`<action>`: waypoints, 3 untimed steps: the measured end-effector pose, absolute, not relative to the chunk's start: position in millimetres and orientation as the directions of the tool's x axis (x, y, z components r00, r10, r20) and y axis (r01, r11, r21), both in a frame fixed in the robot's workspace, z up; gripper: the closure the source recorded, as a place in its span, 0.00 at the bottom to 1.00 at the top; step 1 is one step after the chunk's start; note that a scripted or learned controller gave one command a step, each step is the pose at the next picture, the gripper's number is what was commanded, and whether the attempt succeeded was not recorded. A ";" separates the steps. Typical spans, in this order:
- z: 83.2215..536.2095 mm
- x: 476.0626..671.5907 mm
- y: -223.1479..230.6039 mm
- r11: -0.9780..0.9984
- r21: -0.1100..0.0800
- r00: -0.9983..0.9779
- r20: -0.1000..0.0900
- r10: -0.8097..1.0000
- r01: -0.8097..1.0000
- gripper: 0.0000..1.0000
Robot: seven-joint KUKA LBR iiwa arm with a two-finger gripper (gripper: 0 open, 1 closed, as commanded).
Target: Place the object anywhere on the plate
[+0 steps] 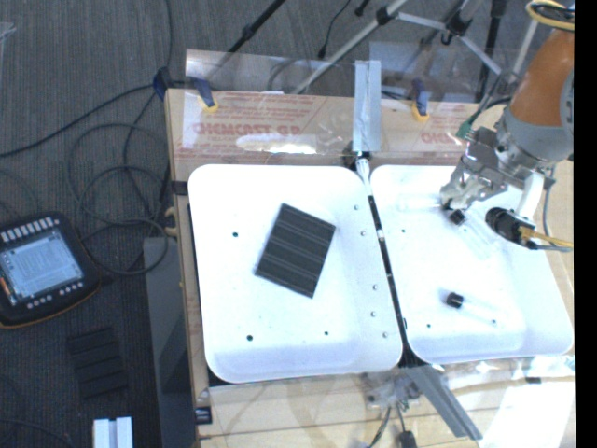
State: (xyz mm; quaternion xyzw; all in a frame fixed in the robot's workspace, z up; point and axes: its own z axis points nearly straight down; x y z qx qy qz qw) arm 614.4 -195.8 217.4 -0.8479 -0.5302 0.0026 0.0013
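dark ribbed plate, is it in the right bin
No, the dark ribbed plate lies in the left bin, while the right bin holds a small black object.

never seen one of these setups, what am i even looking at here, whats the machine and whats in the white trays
This is one picture from a fixed camera above a workbench, looking down at a slant. The machine is a robot arm, grey with an orange band, reaching in from the right. At its end is a two-finger gripper for picking things up; here it hangs over the back of the right bin. Nothing can be seen held in it. Two shallow white bins sit side by side. The left bin holds a dark ridged rectangular plate, lying flat and turned at an angle. The right bin holds a small black object, lying apart from the gripper, toward the front. The job is to put that object on the plate, which is not yet done.
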 end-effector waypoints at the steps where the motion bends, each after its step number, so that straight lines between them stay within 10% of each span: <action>1: 204.6 668.2 -141.9 -0.315 -0.002 0.315 -0.003 0.949 0.949 1.00; 3: 202.4 667.8 22.6 -0.130 -0.003 0.130 0.000 0.991 0.991 1.00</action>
